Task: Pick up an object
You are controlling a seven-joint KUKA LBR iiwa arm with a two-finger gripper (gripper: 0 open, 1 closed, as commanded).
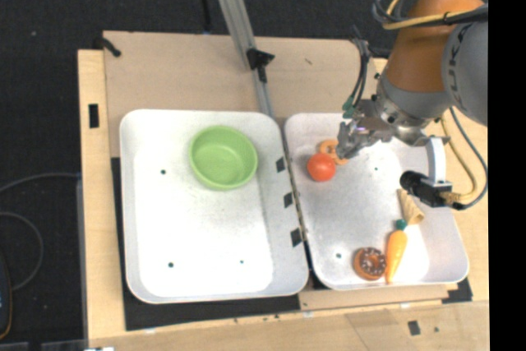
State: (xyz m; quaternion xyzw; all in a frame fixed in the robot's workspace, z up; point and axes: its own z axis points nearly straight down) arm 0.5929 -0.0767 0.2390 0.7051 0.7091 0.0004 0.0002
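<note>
My tool [352, 140] hangs low over the upper left part of the right bin [362, 214], just above and to the right of a red tomato [321, 168], with a small orange piece [329, 147] peeking out beside it; whether my fingers are apart or together I cannot tell from this angle. The tomato is round, so it points no particular way. Lower in the same bin lies a carrot [395, 251], its long axis running nearly up and down the view, green top toward the far end and tip toward the near edge. Just left of the carrot sits a chocolate doughnut [370, 263], and above it a tan cone [410, 206] tilted slightly. The left bin [164, 242] on the counter [181, 70] holds a green bowl [223, 158], upright, near its upper middle.
</note>
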